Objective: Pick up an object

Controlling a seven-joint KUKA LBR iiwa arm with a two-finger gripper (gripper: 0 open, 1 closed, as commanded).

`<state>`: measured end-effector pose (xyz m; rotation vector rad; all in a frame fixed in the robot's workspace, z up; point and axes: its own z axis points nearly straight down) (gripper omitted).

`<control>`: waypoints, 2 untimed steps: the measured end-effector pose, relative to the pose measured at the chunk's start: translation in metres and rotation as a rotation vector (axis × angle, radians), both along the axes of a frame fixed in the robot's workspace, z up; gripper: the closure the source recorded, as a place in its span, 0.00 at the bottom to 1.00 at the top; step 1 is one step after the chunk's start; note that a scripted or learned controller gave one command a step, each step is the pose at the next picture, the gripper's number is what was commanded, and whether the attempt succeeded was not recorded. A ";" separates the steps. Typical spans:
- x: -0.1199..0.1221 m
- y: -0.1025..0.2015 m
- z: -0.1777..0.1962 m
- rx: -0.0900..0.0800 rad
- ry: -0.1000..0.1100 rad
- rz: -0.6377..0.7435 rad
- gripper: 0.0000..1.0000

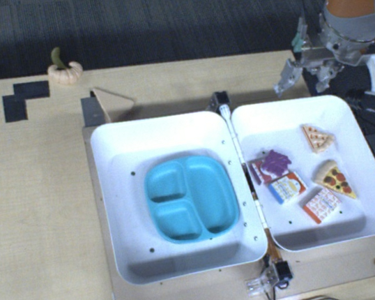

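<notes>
The right bin holds several small toys. A purple bunch lies near its left wall on a dark red card. Two pizza slices lie further right, one near the back and one lower down. A blue-and-white carton and a red-and-white carton lie toward the front. My gripper hangs above the bench just behind the right bin's back rim, fingers spread open with nothing between them.
The left bin holds a blue divided plate. A small pale gourd sits on the bench at the far left back. Black tape patches mark the bench. Cables run along the right edge.
</notes>
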<state>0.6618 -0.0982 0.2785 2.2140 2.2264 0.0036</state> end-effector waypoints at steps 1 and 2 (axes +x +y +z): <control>0.006 -0.078 -0.105 -0.001 0.003 -0.003 0.00; -0.066 -0.106 -0.183 0.000 0.003 -0.003 0.00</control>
